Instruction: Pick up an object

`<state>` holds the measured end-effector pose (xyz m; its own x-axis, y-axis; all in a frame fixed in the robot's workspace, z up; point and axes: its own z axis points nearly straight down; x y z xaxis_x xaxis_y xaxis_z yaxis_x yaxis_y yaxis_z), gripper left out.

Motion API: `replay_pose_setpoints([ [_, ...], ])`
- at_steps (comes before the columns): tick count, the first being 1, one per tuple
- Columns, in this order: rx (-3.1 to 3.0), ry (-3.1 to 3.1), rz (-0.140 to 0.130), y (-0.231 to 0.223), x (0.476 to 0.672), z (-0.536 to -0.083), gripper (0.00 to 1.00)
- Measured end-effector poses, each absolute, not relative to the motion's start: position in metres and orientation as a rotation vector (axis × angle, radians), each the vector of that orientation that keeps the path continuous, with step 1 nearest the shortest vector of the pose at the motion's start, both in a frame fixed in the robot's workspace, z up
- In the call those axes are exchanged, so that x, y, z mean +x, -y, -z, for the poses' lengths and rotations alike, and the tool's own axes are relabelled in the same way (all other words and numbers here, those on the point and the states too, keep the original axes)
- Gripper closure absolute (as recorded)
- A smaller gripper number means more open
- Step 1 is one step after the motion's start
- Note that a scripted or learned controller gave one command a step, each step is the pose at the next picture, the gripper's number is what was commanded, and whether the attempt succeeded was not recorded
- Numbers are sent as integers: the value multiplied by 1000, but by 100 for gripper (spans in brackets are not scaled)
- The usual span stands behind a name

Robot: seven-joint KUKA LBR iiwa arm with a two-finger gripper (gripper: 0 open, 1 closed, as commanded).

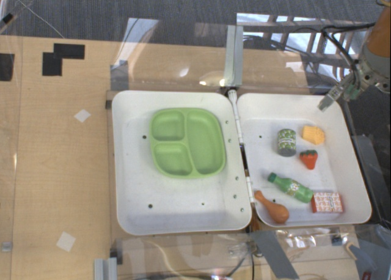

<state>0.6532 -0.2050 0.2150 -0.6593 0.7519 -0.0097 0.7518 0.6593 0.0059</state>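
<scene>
A light wooden bench [55, 169] is stretching across the room, and two white bins are sitting on it side by side. The left bin [177, 211] is holding a green plate [186, 142] with three sections, lying flat near the middle. The right bin [342, 150] is holding all the small toys.

The grey arm [376, 58] is reaching in at the top right. Its gripper [333, 98] is hanging over the far right corner of the right bin, well apart from every toy. I cannot tell how it is set, wide or narrow, and nothing is showing in it.

A green bottle [291, 187] is lying on its side in the near part of the right bin. Just beside it, nearer the front edge, a brown drumstick [272, 207] is lying down too. A small red box [327, 202] is sitting at the bottle's right end. Farther back, a green can [286, 142] is standing up. A yellow cheese wedge [314, 134] is lying just to its right. A little red strawberry [309, 159] is lying just below the cheese.
</scene>
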Motion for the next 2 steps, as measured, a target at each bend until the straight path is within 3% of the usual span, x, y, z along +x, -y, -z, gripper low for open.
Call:
replay_pose_setpoints([
  [1, 1731, -2613, -3, 205, 653, -202, 100],
  [2, 1333, -2837, -1, 206, 620, -193, 100],
])
